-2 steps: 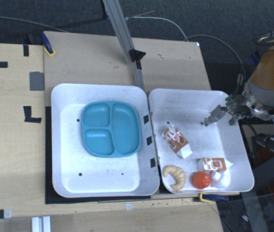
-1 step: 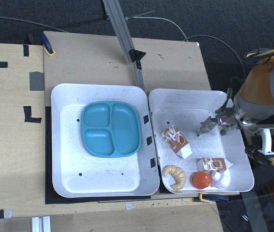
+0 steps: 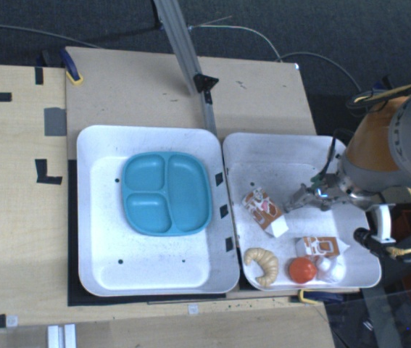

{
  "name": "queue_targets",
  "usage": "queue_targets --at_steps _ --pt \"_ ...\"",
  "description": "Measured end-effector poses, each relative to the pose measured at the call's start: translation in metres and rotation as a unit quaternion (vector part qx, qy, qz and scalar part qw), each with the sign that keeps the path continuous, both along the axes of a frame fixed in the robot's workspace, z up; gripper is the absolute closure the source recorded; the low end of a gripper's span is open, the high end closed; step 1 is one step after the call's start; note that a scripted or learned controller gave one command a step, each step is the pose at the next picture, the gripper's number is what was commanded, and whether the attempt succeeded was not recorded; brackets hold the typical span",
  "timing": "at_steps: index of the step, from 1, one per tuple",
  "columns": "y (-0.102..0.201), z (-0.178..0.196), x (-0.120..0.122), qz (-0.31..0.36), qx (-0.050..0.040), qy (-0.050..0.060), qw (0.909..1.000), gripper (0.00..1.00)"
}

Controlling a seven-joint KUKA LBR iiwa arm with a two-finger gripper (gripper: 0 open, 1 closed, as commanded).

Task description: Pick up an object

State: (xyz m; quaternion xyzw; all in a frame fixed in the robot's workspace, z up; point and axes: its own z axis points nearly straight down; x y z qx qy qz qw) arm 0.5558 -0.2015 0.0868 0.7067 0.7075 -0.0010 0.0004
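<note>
Gripper (image 3: pixel 301 197) sits low mid right bin (image 3: pixel 277 151), w/ fingers apart, gripping nothing, just right of carton (image 3: pixel 264 210); croissant (image 3: pixel 263 264), tomato (image 3: pixel 302 270) by front edge.

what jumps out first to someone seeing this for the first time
A bright blue divided plate lies in the left bin. In the right bin a croissant, a red tomato and two small cartons sit near the front, with the end effector low above them.

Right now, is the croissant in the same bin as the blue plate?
No. The croissant lies in the right bin; the blue plate sits in the left bin.
</note>
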Motion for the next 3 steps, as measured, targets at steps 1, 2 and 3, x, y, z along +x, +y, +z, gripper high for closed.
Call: queue_targets --at_steps 1,2,3 --pt "0.001 0.012 0.000 0.001 0.0008 0.000 1.0000 1.00" --pt "-0.003 0.059 -0.006 -0.001 0.0004 -0.002 1.0000 1.00" --pt "0.008 0.113 -0.002 0.001 0.0004 -0.003 1.0000 1.00"
